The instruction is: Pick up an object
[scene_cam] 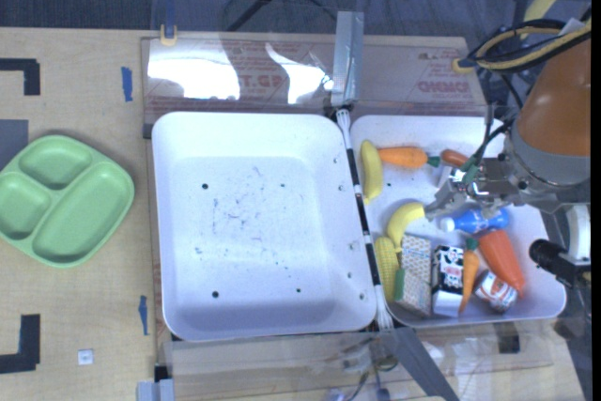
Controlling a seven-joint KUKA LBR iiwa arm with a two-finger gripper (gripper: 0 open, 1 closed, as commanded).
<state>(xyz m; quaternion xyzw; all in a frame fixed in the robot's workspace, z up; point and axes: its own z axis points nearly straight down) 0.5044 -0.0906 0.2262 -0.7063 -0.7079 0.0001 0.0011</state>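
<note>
Camera view has us looking down on two white bins side by side: the left bin (pixel 254 221) bare, the right bin (pixel 554 296) crowded with toy food. We read that split as the point of the setup, everything pooled on one side so a lifted piece has open room next door. Our gripper (pixel 457 192) hangs low over the middle of the clutter, close above a blue bottle-like object (pixel 479 222), with an orange carrot (pixel 404 157) toward the back wall and a yellow banana (pixel 370 170) along the divider. Another carrot (pixel 500 258) and a small carton (pixel 449 275) lie nearer the front. The metal linkage blurs into the items beneath it, so we cannot tell whether the fingers are spread or closed, and nothing is visibly between them. The blue object looks the likeliest target, being nearest the tips. A green divided plate (pixel 64 200) sits well apart on the bench.
</note>
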